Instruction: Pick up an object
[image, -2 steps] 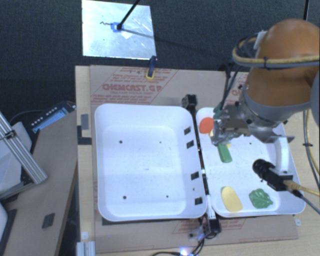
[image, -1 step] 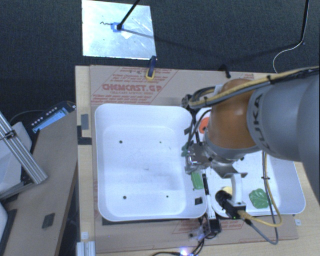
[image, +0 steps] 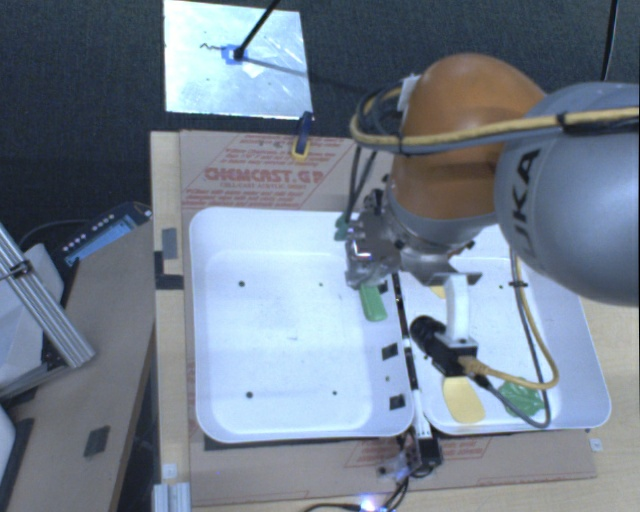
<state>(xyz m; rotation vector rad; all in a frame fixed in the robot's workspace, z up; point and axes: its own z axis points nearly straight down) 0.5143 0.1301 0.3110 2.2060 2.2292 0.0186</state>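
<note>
Far left, off the bench, a ribbed metal rail (image: 45, 310) lies at a slant. A dark flat device with a blue edge (image: 105, 228) sits just beyond it. Past the bins on the far side is a shiny square plate (image: 235, 60). A cardboard sheet (image: 260, 175) with red print lies under both bins, with a blue-and-yellow clip (image: 300, 138) on its far edge.

Left bin (image: 280, 330): the white floor shows a few dark dots and two small black squares (image: 390, 352) close to its right edge. A green strip (image: 374, 303) lies by that same right edge, nearer the far corner than the near one. It runs roughly far to near, slightly tilted.

Gripper (image: 365, 272): hangs right over the far end of the green strip, beside the seam between the bins. I cannot tell whether it touches the strip. The wrist hides the tool, so I cannot tell whether it is apart or together either.

Right bin (image: 575, 370): a small yellow bit (image: 438, 292) sits near the left edge, half under the arm. A yellow oval piece (image: 463, 402) lies by the near edge, close to the near-left corner. A second green piece (image: 522, 400) lies just to its right along the same edge.

The grey arm (image: 580, 200), with its orange band (image: 465, 100), comes in from the right and covers the far half of the right bin.
</note>
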